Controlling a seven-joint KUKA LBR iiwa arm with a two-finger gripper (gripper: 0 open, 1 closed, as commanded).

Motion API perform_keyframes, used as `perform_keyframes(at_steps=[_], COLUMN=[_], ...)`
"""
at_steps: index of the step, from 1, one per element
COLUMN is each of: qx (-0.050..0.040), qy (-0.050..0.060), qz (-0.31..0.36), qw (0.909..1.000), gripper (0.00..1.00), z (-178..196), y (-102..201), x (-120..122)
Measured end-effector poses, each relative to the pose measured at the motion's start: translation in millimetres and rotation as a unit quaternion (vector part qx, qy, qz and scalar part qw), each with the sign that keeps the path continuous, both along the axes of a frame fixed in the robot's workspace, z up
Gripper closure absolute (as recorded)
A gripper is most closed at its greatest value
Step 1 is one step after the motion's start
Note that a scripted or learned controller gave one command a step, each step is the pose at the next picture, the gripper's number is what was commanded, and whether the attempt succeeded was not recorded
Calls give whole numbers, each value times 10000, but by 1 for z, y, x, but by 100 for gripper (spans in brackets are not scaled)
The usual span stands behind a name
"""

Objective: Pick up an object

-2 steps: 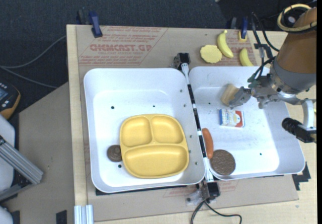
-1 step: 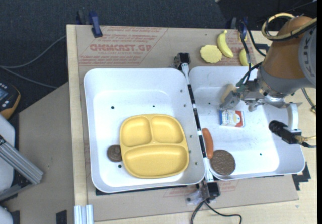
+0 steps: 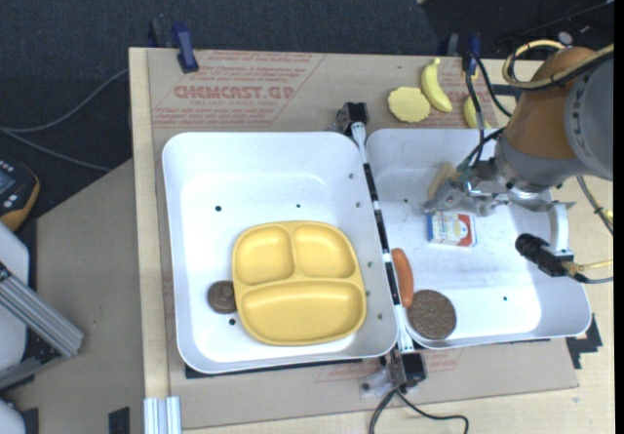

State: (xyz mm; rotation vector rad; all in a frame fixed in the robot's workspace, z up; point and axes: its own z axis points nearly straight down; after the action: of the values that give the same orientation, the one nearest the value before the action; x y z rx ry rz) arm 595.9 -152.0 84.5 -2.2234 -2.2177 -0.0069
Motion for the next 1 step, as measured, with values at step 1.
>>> perform_keyframes(at_steps=[1], qx=[-19], qy=[-16], qz=[40], qw=[10000], gripper=[0], z=[1], y=[44], x=[46])
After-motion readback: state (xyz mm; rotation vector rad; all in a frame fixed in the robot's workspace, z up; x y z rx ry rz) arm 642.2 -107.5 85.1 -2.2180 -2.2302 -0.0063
